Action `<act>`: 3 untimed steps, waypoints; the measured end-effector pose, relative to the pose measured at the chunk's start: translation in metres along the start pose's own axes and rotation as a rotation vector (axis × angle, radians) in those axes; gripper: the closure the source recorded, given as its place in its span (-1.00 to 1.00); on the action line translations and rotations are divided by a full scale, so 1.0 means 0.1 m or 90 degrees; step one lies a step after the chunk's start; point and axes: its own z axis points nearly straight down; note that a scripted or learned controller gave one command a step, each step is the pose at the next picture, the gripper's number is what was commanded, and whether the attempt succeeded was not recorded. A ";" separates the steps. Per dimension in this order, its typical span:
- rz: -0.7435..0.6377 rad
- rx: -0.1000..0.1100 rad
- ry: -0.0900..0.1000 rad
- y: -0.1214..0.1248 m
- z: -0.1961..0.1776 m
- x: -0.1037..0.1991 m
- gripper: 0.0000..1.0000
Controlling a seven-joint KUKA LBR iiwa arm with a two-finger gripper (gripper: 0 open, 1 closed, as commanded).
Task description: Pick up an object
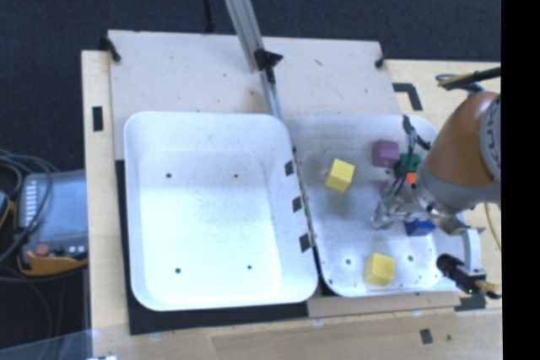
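Observation:
In the right bin (pixel 354 139) lie a yellow block (pixel 340 175) near the middle, a second yellow block (pixel 380 269) near the front edge and a purple block (pixel 386 153) toward the back right. A blue piece (pixel 418 226) sits just under the arm's wrist. My gripper (pixel 388 213) is low over the right bin's floor, right of the upper yellow block and below the purple one. Small green and orange bits (pixel 410 169) show beside the wrist.
The left bin (pixel 211 206) sits beside the right one, with a dark divider strip (pixel 299 202) between them. A slanted aluminium rail (pixel 240 4) runs from the top down to the bins' back edge. A grey control pendant (pixel 51 219) lies off the bench at left.

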 end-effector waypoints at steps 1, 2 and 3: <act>-0.009 0.000 0.000 0.08 -0.51 0.07 1.00; -0.009 -0.001 -0.001 0.07 -1.14 0.05 1.00; -0.009 0.000 0.000 0.09 -1.68 0.03 1.00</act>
